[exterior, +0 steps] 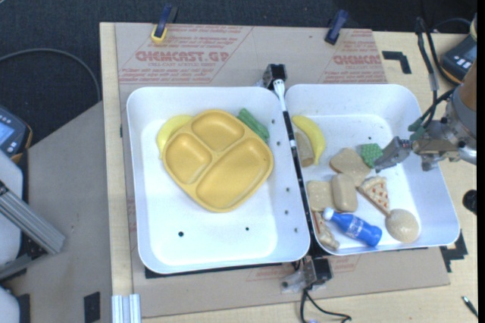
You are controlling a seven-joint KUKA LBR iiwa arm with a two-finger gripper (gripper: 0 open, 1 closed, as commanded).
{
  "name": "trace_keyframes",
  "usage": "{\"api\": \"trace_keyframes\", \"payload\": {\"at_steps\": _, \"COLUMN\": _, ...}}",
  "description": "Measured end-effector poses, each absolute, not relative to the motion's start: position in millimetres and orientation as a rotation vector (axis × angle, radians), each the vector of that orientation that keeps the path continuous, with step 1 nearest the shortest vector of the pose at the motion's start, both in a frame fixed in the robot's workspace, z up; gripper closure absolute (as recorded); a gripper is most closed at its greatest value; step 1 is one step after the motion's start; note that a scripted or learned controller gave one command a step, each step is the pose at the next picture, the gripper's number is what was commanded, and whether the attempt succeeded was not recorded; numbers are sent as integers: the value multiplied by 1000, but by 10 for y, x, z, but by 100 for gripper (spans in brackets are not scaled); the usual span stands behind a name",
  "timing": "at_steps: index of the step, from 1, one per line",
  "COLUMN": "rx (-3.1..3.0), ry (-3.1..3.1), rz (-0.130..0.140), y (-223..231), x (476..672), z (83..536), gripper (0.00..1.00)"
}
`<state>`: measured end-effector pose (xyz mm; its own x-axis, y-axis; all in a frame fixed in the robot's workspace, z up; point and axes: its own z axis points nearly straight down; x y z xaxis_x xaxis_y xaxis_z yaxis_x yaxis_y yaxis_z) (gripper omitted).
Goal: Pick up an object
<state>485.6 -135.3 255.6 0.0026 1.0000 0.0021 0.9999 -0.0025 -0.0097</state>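
Reaching in from the right, the gripper (395, 152) is seen low over the right bin (402, 98), near that bin's right wall. Its grey fingers (390, 155) point left toward a green piece (370, 154), which lies just beside the fingertips. How far the fingers are parted cannot be told, and nothing is seen held between them.

Most of the small things are gathered in the right bin. A banana (312, 135) is laid against its left wall, near the far corner. A tan lump (348, 161) is set next to the green piece, and two bread-like pieces (335, 194) lie below it toward the middle. A pizza slice (376, 193) is placed just right of them. A blue bottle (355, 227) with a white cap is laid on its side near the front edge, a pale round piece (402, 224) is found toward the front right corner, and a flat cracker-like piece (326, 232) rests by the front left corner.

In the left bin (144, 185), a yellow divided tray (218, 159) is set toward the far side. A green piece (253, 124) is partly tucked at its far right edge, and a yellow piece (168, 130) shows at its far left.
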Motion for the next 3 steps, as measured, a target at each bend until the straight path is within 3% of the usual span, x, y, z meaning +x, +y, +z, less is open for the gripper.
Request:
{"api": "trace_keyframes", "payload": {"at_steps": 1, "rx": -2222, "ry": -2221, "rz": 0, "y": -1353, "x": 4876, "z": 2599, "gripper": 0}}
{"api": "trace_keyframes", "payload": {"at_steps": 3, "rx": -2215, "ry": -2216, "rz": 5, "y": -1338, "x": 4759, "z": 1476, "gripper": 0}}
